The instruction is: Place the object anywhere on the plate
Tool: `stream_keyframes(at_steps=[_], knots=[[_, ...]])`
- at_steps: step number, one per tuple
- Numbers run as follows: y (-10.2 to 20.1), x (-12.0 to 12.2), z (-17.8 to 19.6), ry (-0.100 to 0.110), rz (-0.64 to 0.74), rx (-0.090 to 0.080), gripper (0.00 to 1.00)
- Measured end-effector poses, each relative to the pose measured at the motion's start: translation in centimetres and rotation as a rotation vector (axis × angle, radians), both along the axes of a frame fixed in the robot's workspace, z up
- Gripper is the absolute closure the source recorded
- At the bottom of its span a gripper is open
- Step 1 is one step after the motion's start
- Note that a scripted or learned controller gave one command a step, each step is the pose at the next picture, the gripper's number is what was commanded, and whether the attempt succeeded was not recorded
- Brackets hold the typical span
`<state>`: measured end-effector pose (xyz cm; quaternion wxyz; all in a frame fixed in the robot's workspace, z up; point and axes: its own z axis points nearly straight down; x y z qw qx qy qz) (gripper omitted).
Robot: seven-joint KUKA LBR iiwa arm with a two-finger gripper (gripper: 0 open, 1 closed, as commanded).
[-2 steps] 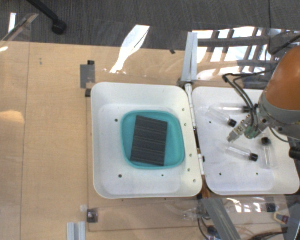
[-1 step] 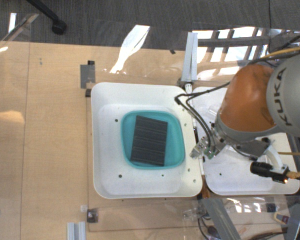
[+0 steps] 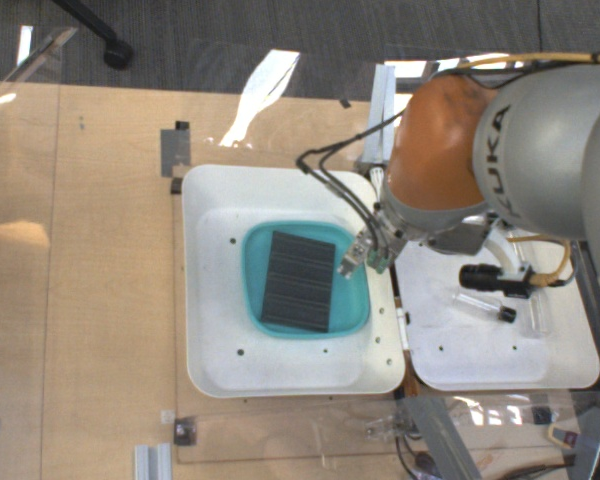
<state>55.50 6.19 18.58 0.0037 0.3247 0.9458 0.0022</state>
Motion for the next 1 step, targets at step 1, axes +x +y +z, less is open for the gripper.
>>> stream_keyframes(at_steps=[1], knots=[[-0.01, 0.00, 0.00, 0.000, 0.000, 0.000, 0.00]])
